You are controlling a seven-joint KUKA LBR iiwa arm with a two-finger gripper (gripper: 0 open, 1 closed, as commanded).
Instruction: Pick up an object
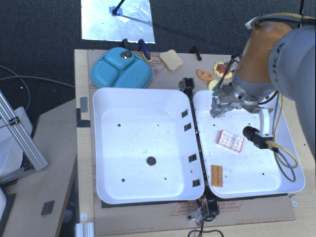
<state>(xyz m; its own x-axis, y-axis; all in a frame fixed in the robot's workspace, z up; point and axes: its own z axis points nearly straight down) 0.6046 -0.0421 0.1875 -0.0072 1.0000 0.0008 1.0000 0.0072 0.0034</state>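
Note:
In the right bin (pixel 276 181) lie a pink-and-white checkered packet (pixel 230 140) near the middle and a flat orange-brown block (pixel 217 176) by the front left corner. My gripper (pixel 216 110) hangs over the bin's back left part, above and behind the packet and apart from it. Nothing shows between its tips. The left bin (pixel 113 181) has a small dark round disc (pixel 151 161) on its floor.
Behind the bins sit a blue divided dish (pixel 121 69), a toast-shaped piece (pixel 171 59) and a few small toy foods (pixel 205 74). A black divider (pixel 193 132) runs between the bins. A shiny metal sheet (pixel 117 13) lies at the far back.

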